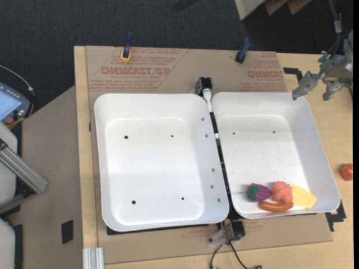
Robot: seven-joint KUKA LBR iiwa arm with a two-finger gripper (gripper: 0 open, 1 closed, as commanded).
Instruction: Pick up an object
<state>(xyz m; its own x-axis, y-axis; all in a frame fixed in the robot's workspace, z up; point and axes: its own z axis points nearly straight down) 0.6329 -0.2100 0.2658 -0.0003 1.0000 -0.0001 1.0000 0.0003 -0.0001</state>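
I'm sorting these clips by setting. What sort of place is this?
Probably a robotics lab bench: two white bins on clamped cardboard, plastic toy food in the right one, a gripper above its far corner.

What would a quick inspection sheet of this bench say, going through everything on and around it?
Surface: brown board bearing left bin and right bin.
Job's things: purple toy, orange-red toy, yellow piece, red-orange sausage, clustered in right bin's near corner.
Clutter: small orange object on the bench beyond right bin.
Grippers: gripper open, above right bin's far right corner, holding nothing.
Cables: black cable at near edge.
Surroundings: dark carpet; two clamps.
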